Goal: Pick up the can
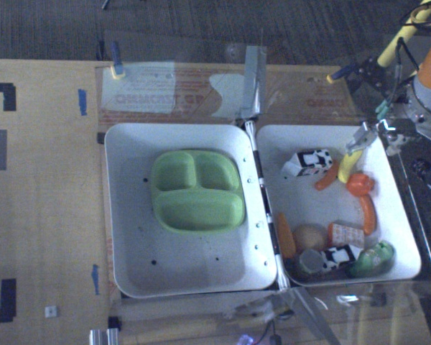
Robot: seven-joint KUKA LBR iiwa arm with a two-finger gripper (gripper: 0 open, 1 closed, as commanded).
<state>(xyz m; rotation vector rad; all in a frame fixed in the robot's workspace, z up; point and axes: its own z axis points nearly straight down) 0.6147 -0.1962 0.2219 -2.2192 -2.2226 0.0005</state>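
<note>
The bench (43,214) is carrying two white bins side by side. The left bin (129,264) is holding a green divided tray (197,191), which is lying upside-down-looking near the bin's centre, toward its far edge.

The right bin (302,139) is holding the smaller items. The arm (425,92) is reaching in at the bin's far right corner, and the gripper (364,136) is hanging just above that corner — whether it is apart or together cannot be told at this scale, and nothing is showing between its tips.

A black-and-white carton (308,162) is lying near the far edge. Just beside it, toward the right edge, a yellow piece (350,165), an orange pepper (359,184) and an orange sausage (368,214) are lying in a line.

A carrot (285,234) is lying along the left edge. The can (310,261) is sitting at the near edge — grey top showing — touching a brown potato (310,236) and a second black-and-white carton (339,257). A green item (373,259) is occupying the near right corner.
</note>
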